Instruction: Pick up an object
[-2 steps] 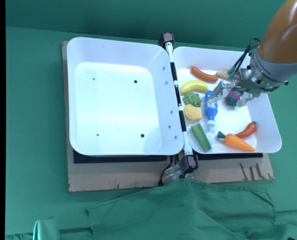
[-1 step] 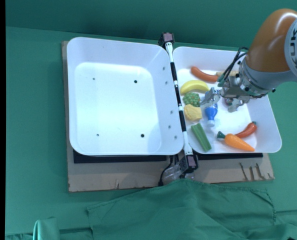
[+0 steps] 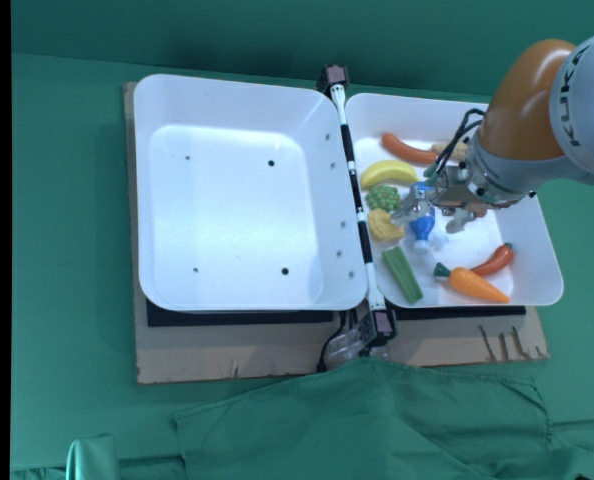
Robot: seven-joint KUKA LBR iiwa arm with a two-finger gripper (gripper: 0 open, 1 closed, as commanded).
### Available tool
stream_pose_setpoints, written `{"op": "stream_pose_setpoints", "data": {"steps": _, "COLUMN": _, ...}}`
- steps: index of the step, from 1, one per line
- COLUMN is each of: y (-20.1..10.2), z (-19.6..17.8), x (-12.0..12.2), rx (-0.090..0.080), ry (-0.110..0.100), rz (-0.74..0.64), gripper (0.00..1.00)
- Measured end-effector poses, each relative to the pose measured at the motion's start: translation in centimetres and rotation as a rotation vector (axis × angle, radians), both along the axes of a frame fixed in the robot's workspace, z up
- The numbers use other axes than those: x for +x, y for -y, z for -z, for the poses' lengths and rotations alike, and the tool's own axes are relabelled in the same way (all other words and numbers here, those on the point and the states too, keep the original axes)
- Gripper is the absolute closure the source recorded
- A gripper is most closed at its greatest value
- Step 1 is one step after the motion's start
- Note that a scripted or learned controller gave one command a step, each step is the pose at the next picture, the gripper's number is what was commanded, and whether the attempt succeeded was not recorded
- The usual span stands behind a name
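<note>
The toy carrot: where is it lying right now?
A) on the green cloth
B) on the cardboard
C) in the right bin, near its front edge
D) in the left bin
C: the toy carrot lies in the right bin, by its front edge, beside a red pepper.

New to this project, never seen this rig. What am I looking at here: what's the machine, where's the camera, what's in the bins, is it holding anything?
One fixed camera looks down at a slant on a bench covered in green cloth. The grey and orange machine coming in from the right is a KUKA robot arm; its gripper hangs low over the right bin. Two shallow white bins sit side by side. The left bin shows just a few dark dots on its floor. The right bin holds toy food: a banana, a sausage, a green stick, a carrot, a red chili, plus a small blue and white item right under the gripper. I cannot tell whether the jaws are open or whether anything is gripped.
</note>
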State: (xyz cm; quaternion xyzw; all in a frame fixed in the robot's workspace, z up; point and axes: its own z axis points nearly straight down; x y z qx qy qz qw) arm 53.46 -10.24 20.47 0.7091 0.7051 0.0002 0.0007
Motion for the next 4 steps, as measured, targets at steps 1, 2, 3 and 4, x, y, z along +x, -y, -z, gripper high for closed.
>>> {"op": "stream_pose_setpoints", "data": {"steps": 1, "y": 0.3, "z": 1.5, "x": 0.6, "rx": -0.003, "ry": 0.021, "rz": 0.001, "gripper": 0.0}}
{"op": "stream_pose_setpoints", "data": {"steps": 2, "y": 0.4, "z": 0.6, "x": 0.6, "rx": -0.007, "ry": 0.026, "rz": 0.002, "gripper": 1.0}}
{"op": "stream_pose_setpoints", "data": {"steps": 3, "y": 0.5, "z": -4.0, "x": 0.2, "rx": -0.001, "ry": 0.006, "rz": -0.003, "gripper": 1.0}}
{"op": "stream_pose_setpoints", "data": {"steps": 4, "y": 0.0, "z": -9.1, "x": 1.1, "rx": -0.001, "ry": 0.008, "rz": -0.004, "gripper": 1.0}}
